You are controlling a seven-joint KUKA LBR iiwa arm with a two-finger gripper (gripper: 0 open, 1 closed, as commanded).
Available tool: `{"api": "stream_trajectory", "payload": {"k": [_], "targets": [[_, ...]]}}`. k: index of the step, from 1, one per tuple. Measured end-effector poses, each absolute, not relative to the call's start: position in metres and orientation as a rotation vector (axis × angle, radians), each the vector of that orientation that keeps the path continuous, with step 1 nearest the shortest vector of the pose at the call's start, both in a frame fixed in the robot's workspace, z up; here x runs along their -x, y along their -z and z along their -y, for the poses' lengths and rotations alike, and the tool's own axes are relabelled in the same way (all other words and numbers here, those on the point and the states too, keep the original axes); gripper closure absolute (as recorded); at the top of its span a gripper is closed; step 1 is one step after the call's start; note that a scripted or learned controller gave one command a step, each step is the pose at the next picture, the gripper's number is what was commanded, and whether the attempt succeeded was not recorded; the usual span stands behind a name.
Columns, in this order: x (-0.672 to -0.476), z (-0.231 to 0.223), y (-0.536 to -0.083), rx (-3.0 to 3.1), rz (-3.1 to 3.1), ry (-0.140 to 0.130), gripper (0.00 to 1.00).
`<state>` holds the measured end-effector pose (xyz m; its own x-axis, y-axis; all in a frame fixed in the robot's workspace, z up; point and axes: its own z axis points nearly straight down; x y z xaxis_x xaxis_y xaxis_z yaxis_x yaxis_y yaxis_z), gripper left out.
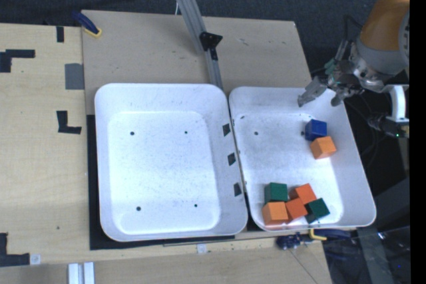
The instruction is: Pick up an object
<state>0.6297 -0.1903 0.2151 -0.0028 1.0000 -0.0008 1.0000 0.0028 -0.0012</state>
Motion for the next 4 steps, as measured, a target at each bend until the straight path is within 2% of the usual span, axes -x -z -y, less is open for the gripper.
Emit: {"api": "stream_trajectory", "payload": {"k": [1,2,3,4], "targets": [[-0.63,0.19,-0.215,2.219,2.224,-0.003,0.0],[-0.625,0.187,-0.156,2.218,2.224,-0.003,0.0],[-0.634,0.2,-0.112,2.232,2.234,0.001,0.0],[-0.636,0.2,-0.095,2.223,2.23,0.001,0.0]]}}
